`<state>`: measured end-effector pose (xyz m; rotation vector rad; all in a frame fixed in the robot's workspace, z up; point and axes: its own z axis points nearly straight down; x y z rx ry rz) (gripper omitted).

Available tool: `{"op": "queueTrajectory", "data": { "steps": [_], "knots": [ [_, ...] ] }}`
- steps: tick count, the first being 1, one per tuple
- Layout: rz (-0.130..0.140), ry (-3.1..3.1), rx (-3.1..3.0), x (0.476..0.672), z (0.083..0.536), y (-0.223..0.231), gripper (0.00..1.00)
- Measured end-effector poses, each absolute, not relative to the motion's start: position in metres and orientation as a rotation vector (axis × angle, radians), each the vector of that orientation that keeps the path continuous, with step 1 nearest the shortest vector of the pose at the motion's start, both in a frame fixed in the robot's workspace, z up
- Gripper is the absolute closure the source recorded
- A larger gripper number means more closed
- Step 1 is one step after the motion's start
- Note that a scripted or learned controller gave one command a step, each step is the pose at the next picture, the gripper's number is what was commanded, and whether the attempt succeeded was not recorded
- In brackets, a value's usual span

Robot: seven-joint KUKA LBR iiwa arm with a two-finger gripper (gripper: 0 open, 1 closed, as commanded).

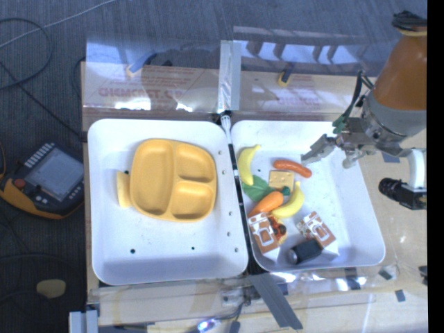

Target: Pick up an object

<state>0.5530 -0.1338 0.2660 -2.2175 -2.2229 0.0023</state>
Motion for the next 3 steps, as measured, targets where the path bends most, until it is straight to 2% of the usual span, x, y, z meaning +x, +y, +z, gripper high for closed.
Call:
{"op": "queueTrajectory", "data": {
  "steps": [1, 2, 3],
  "knots": [
    [0.000, -2.478, -1.929, 0.559, 0.132, -0.125, 0.00],
    [0.001, -2.362, -2.067, 0.556, 0.133, -0.099, 0.00],
    [-0.029, -2.295, -2.195, 0.557, 0.100, -0.106, 0.00]
  ]
}}
